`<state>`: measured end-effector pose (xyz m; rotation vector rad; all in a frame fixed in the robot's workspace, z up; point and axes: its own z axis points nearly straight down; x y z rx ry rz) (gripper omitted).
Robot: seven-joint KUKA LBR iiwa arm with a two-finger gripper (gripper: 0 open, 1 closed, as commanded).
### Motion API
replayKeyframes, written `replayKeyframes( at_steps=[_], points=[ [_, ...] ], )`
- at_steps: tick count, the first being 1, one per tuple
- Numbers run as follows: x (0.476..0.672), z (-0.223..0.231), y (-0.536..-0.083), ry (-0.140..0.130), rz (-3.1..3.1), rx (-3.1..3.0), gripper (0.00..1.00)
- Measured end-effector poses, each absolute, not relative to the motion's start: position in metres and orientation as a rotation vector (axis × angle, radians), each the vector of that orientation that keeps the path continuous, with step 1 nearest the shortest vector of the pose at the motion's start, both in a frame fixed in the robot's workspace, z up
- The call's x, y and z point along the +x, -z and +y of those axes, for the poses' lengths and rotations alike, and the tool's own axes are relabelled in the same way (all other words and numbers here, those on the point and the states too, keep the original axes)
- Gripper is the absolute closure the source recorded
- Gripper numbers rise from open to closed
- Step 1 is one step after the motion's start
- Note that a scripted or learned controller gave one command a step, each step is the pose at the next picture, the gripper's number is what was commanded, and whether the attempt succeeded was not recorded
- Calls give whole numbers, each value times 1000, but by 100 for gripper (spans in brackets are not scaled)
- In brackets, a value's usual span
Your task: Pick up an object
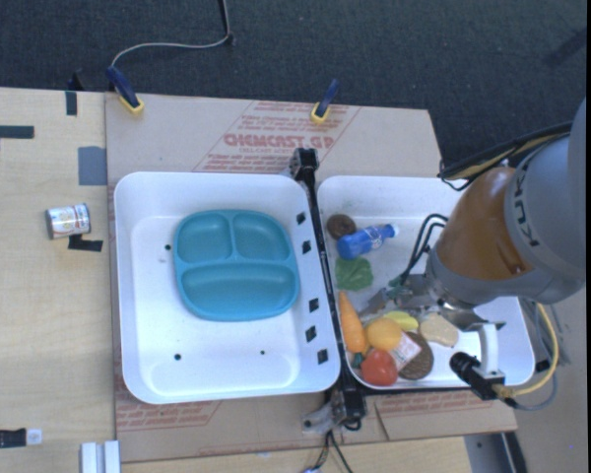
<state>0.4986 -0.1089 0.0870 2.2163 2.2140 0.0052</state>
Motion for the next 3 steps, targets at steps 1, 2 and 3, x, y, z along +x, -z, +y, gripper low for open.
replayKeyframes(
  at_steps=[1, 2, 3],
  points=[
    [538, -100, -86, -3, 2219, 2218, 0],
    [487, -99, -87, -6, 2209, 2216, 0],
    [487, -99, -96, -6, 2210, 2217, 100]
  ],
)
